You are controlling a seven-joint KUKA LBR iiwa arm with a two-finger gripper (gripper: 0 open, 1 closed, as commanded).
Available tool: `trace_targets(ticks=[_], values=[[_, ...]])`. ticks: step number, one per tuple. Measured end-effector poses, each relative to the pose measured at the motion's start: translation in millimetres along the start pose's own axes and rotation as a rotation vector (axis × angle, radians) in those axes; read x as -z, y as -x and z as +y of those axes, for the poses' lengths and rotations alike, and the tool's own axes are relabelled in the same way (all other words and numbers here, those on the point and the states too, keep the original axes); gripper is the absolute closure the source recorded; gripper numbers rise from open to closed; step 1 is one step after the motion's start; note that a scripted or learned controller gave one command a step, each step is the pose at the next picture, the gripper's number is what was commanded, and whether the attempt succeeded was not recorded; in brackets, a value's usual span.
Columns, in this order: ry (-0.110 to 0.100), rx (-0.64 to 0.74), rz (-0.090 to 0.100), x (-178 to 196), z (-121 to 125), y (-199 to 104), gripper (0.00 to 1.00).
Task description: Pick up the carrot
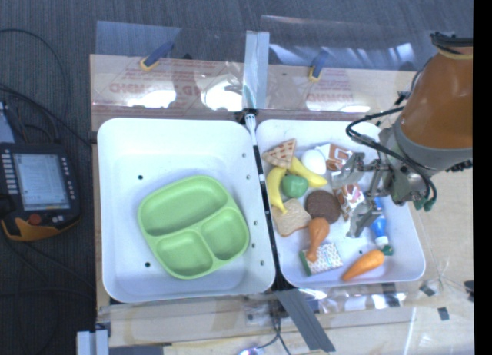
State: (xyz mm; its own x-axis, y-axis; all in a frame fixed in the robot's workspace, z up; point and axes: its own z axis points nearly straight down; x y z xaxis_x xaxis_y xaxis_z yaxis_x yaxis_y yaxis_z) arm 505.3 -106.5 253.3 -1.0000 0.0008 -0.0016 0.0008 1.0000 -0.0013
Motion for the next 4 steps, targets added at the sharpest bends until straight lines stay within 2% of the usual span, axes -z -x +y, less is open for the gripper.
trace_targets(ticks=[1,2,3,4], values=[[0.002,-0.007,0.013,-132,13,-25,0.00],[0.003,-0.140,-0.002,-163,13,-19,0.00],[-0.001,-0.139,-0.016,-151,13,-16,1.00],[-0.001,0.061,-0.009,-1,28,-19,1.00]])
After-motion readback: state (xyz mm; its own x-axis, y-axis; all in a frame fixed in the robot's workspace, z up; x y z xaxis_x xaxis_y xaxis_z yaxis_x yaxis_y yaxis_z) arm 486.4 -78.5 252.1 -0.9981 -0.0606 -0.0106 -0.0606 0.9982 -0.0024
